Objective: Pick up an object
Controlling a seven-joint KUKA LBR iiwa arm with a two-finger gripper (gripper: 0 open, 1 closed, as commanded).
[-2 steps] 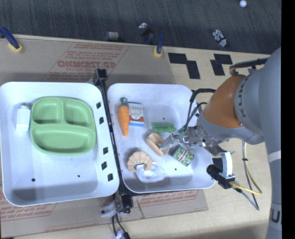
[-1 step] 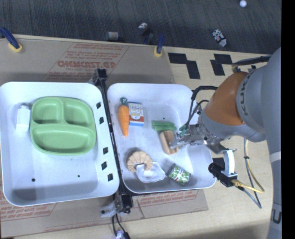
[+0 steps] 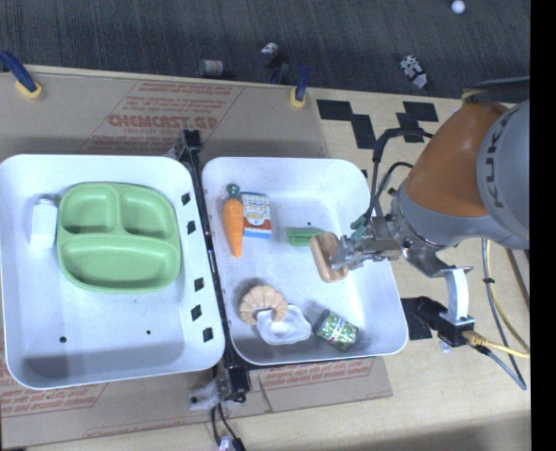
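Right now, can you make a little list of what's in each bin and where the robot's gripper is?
left bin: green divided plate, small white thing beside it
right bin: toy carrot, small carton, croissant, green can, tan wooden piece
gripper: over right bin, at the tan wooden piece
grip: cannot tell

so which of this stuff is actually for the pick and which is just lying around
For the job: gripper; in the right bin, tan wooden piece by the gripper, toy carrot, small carton, croissant, green can.

Lying about: green divided plate, left bin, blue clamp.
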